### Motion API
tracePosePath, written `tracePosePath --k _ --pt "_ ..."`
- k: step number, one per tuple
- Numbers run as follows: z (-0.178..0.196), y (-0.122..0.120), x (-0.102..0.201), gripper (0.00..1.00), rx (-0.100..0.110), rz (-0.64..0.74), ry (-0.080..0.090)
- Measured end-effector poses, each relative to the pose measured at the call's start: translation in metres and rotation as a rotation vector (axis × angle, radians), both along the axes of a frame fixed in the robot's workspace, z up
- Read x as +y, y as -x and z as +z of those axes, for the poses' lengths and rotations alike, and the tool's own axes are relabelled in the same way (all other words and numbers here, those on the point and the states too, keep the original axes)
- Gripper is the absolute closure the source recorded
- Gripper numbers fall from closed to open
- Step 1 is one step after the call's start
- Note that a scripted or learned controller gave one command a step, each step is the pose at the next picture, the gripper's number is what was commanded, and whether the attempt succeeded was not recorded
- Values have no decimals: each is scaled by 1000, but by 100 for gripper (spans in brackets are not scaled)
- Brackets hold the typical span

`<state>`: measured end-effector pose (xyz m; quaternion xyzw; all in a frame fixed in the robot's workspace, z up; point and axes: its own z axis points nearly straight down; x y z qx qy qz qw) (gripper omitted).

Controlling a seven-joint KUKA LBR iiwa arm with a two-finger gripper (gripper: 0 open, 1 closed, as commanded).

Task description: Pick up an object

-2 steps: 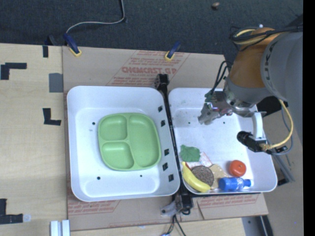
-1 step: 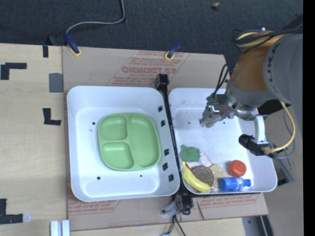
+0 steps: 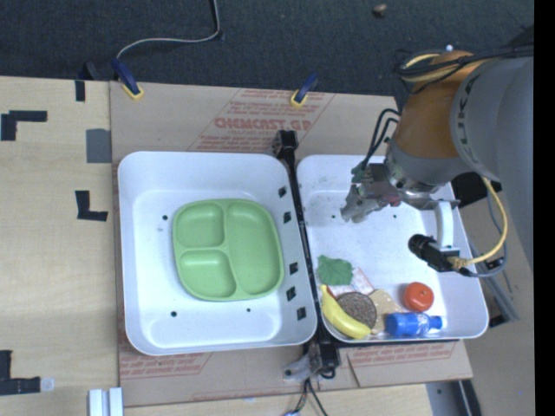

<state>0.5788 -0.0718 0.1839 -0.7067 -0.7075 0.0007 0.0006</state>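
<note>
Grey gripper hovers low over the right bin's bare floor. It seems to grip nothing; how wide it stands, I cannot tell.

A dark blue-grey carpeted floor fills the top of the view, with a thin pale cable curving across it. Below it lies a light wooden table marked with short strips of black tape and one grey square patch. A brown cardboard sheet with red printed lettering covers the table's middle, held at its far edge by two blue and yellow clamps. Light falls evenly from above, with soft shadows and no glare.
</note>
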Motion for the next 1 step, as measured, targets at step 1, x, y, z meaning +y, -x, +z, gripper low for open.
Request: tracePosePath --k 1 --pt "0 -5 -1 100 0 1 0"
